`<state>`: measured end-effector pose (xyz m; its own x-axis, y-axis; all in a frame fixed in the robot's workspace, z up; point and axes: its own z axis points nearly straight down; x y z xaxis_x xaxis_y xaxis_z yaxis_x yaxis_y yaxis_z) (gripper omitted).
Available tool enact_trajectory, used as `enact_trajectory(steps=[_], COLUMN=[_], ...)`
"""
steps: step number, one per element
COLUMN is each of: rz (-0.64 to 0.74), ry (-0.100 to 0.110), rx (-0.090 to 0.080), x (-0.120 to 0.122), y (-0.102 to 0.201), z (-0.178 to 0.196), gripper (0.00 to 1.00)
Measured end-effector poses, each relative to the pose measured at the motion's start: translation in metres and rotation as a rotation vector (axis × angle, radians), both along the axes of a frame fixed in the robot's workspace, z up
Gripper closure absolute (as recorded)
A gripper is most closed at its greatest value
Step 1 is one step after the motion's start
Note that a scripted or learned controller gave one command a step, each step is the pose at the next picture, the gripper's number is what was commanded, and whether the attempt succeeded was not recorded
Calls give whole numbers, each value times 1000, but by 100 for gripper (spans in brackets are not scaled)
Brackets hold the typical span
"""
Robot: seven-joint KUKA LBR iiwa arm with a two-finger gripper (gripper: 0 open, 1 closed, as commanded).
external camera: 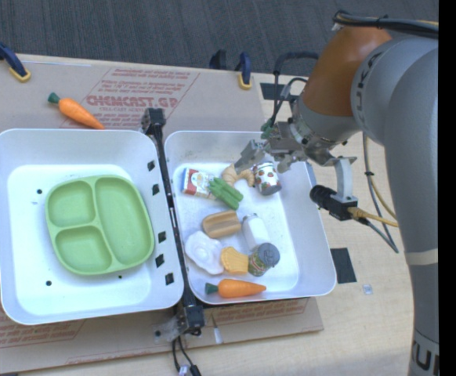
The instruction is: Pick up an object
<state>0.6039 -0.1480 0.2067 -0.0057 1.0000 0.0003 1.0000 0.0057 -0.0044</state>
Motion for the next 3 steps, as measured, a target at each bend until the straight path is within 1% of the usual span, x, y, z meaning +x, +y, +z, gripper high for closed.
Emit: enact_trajectory(steps=[1,2,3], rz=[2,0,4], ry=[-5,-12,-13], rx=[-1,0,1], x=[-74,32,33], y=[22,39,39], z=[-86,-110,-98], gripper=[0,0,100])
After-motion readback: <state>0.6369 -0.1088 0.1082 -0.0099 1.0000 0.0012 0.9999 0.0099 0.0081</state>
